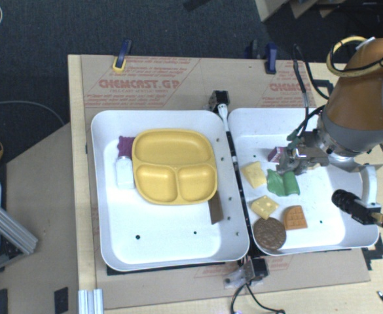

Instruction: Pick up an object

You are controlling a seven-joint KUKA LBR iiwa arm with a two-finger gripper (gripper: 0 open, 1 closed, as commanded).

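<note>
Gripper (289,165) low in right bin (322,231), right of frame centre, directly over crumpled green object (283,184); finger state cannot be told. Nearby: pale yellow blocks (254,174), ridged orange square (295,217), round brown disc (270,233). Left bin (165,244) bears glossy yellow three-compartment tray (175,165).

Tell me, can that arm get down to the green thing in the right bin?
Probably yes. The gripper hangs right above the green object in the right bin, with nothing lying on it; the yellow pieces beside it sit apart.
</note>
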